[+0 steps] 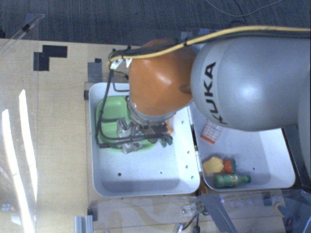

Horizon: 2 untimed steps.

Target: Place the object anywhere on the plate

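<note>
So the arm [243, 76] comes in from the right and pretty much covers the top half of both bins. The big grey body with the KUKA lettering sits over the right bin [277, 149], and the orange band [158, 79] hangs over the back of the left bin [141, 178].

The gripper [143, 137] is right below the orange part, down low over the green plate [112, 111] in the left bin. The plate sits toward the back left of that bin, and the gripper hardware overlaps its right and front edge. From this angle it's just a tangle of metal and dark bits, so I honestly cannot tell how wide it stands or whether it has hold of anything. There's a small orange speck [168, 126] at the gripper's right side, too small to say what it is.

A black cable [103, 115] loops down from the wrist across the plate's left side, and a yellow cable [233, 31] runs along the top of the arm.

As for the object, I can't pick out which one it is. What I can see lies in the right bin, front left corner: a yellow thing [212, 165], a small red and orange thing [228, 165] touching it, and a green bottle [232, 180] lying on its side just in front of them. There's also a white card with red print [210, 131] near that bin's left wall.
</note>
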Available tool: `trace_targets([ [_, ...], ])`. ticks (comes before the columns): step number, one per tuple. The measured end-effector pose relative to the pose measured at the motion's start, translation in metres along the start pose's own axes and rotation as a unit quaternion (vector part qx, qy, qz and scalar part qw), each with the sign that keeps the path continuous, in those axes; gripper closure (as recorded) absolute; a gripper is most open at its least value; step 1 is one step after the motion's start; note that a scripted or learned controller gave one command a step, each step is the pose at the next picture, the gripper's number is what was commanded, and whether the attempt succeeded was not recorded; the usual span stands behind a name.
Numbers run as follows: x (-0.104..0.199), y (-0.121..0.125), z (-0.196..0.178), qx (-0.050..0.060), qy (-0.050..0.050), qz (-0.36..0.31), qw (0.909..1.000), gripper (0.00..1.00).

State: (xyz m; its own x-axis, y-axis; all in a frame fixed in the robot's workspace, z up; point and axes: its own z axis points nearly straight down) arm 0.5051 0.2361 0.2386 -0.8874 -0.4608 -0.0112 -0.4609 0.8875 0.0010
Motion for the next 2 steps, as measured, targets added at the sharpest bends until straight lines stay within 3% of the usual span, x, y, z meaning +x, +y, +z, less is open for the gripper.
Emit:
trace_targets([
  [1, -0.1, -0.0731, 0.0533, 0.0, 0.001, -0.009, 1.0, 1.0],
  [2, -0.1003, -0.0729, 0.0527, 0.0, 0.0, -0.009, 1.0, 0.0],
])
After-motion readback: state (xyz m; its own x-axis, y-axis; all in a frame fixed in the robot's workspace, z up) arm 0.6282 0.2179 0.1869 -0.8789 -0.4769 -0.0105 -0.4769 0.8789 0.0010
